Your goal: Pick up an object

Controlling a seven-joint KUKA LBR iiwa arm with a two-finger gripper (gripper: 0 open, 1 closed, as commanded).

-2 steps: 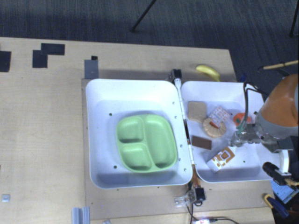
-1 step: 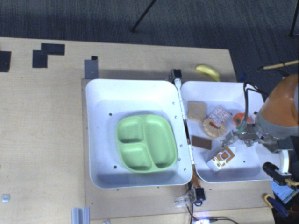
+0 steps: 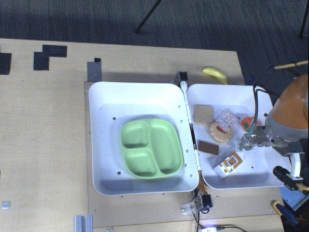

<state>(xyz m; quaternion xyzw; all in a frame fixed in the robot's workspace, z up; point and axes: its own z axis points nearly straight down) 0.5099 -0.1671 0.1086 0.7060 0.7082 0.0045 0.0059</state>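
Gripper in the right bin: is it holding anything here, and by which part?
Cannot be told. The gripper hangs low in the right bin beside the round cracker and the red-green item; nothing shows between its tips.

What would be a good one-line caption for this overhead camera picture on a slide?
Robot arm's gripper reaching over the right bin of small objects, beside a green divided tray in the left bin.

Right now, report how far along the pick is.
Done: the gripper is down inside the right bin, among the items. In hand: nothing visibly lifted; the brown block, round cracker and orange-patterned packet lie on the floor. Left: grasp one and raise it.
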